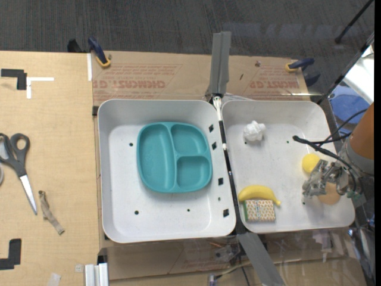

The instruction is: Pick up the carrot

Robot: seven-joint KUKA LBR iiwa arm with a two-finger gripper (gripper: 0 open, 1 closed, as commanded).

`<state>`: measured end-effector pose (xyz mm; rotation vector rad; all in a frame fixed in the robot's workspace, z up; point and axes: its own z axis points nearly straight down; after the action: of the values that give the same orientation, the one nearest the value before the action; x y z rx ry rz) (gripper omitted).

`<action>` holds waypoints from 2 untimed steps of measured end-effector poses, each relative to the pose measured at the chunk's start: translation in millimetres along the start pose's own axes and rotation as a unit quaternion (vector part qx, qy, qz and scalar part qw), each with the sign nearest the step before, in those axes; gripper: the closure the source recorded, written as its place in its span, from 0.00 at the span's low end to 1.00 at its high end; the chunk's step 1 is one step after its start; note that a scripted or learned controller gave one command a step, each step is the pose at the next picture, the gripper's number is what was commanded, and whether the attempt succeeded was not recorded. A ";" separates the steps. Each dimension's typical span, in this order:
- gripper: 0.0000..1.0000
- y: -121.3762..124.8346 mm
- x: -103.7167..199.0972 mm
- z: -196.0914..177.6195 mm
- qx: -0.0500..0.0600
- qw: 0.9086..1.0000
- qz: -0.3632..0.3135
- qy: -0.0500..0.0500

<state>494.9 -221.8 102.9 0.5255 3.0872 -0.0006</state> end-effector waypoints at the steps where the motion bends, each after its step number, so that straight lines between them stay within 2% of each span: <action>1: 1.00 -5.2 12.2 -157.7 0.001 0.999 -0.034 0.001; 2: 1.00 -5.1 11.0 -259.0 0.001 0.995 -0.097 0.000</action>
<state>480.3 -222.5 361.8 0.2243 3.1245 -0.0036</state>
